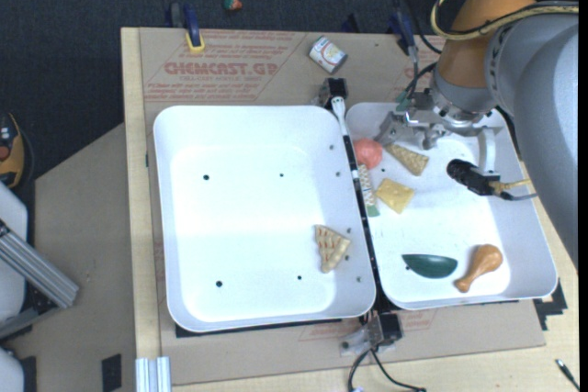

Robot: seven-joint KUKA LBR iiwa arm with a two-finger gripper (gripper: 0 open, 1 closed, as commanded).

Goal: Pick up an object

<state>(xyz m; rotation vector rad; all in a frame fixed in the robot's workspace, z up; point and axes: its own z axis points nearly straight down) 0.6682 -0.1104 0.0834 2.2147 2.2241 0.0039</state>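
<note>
So on the far left there's the left bin (184, 197), mostly bare white, with just a tan waffle-looking wedge (332, 247) sitting near its right wall. Cross the divider and you hit the right bin (533, 266), where all the good stuff is: a pinkish-red blob (368, 151) right against the divider, a striped little stick thing (367, 190) below it, a yellow cracker-ish square (396, 196), a tan wedge (410, 160) up near the top, a dark green leaf shape (430, 265) and a drumstick (480, 265) down at the front.

My gripper (415, 126) hovers at the top of that bin, just above the tan wedge, which I reckon is my target. Honestly can't tell from here whether I'm spread wide or pinched, too much metal clutter.

What worries me: the wedge lies flat and close to the blob, so I could scrape over it or shove it into the bin's back wall and come up with nothing.
</note>
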